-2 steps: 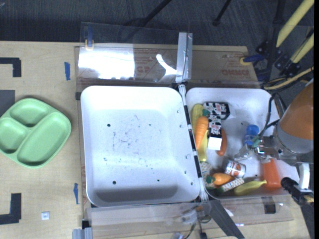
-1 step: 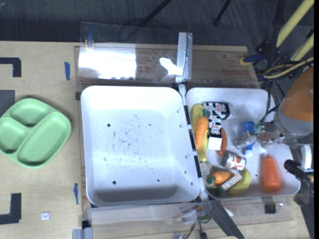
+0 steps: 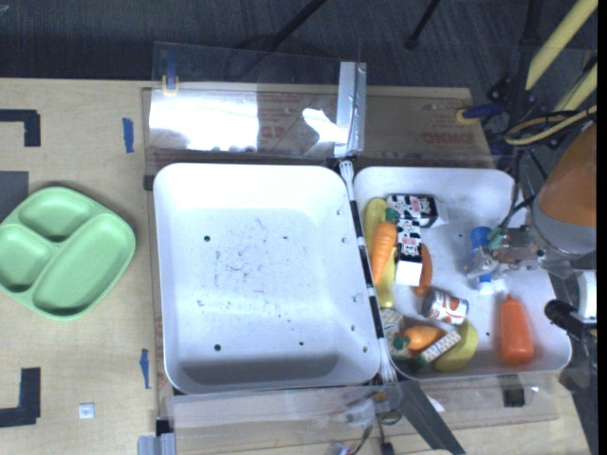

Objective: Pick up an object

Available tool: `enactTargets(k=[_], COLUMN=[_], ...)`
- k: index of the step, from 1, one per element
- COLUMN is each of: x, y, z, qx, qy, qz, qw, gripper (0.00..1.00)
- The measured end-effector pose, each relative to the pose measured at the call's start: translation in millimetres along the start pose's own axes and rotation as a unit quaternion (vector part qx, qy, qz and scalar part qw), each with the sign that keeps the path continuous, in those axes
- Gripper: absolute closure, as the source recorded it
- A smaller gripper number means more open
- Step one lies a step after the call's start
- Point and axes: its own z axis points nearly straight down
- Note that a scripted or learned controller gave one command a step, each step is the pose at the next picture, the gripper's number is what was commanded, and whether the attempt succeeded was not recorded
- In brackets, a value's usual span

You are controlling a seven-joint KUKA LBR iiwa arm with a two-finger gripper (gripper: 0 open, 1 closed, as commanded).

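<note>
The right bin (image 3: 493,186) holds a heap of small objects. Along its left wall lie a yellow banana (image 3: 377,214) and a carrot (image 3: 382,252), with a black-and-white patterned box (image 3: 411,210) and a white block (image 3: 408,273) beside them. A small can (image 3: 445,307) lies lower down, above a second banana (image 3: 462,349). An orange bottle-shaped object (image 3: 515,330) rests at the lower right. My gripper (image 3: 490,259) reaches in from the right, over the bin's right half, next to a small blue object (image 3: 481,238). Whether it holds anything is too blurred to tell.
The left bin (image 3: 251,192) sits beside the right one, sharing a wall. A green divided plate (image 3: 63,251) lies on the bench at far left. A clear plastic panel (image 3: 254,112) stands behind the left bin. The arm's orange band (image 3: 577,190) hangs over the right edge.
</note>
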Motion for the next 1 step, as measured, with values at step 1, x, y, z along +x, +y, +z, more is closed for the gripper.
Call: enactTargets(k=[1], x=[56.0], y=[46.8], z=[-75.6], qx=[0.005], qy=[0.001], qz=[0.052], qw=[0.9986], gripper=[1.0])
